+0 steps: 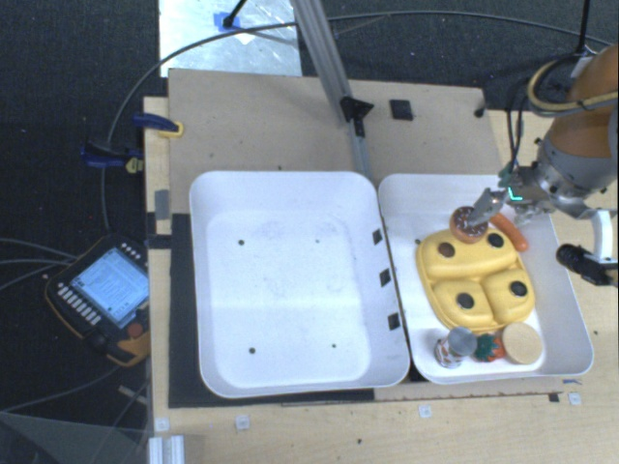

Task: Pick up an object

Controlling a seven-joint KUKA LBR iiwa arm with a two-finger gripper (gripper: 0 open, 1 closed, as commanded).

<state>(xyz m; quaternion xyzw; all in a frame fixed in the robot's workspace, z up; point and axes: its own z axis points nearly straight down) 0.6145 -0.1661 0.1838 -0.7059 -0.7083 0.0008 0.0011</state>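
Far left, off the bench on the dark floor: an orange-edged handheld pendant [102, 293] with a lit bluish screen, its text too small to read. Just above, blue and yellow clamps [145, 138] gripping the bench's left edge. Next, the left bin [208, 196], white and shallow, bearing no readable marking. Touching its right rim, the right bin [401, 201]. Inside, a large yellow molded toy [479, 278] with dark round spots, no lettering legible. At its upper edge, a small brown-and-pink ring-shaped piece [468, 223], and beside that an orange carrot-like piece [510, 233]. Along the near wall, a small metallic cup [453, 346], a red-and-green item [488, 349], and a tan disc [522, 343]. Over the upper right corner, the gripper [488, 203], angled down toward the ring-shaped piece; finger spread impossible to tell, and nothing seen clearly between the fingers.
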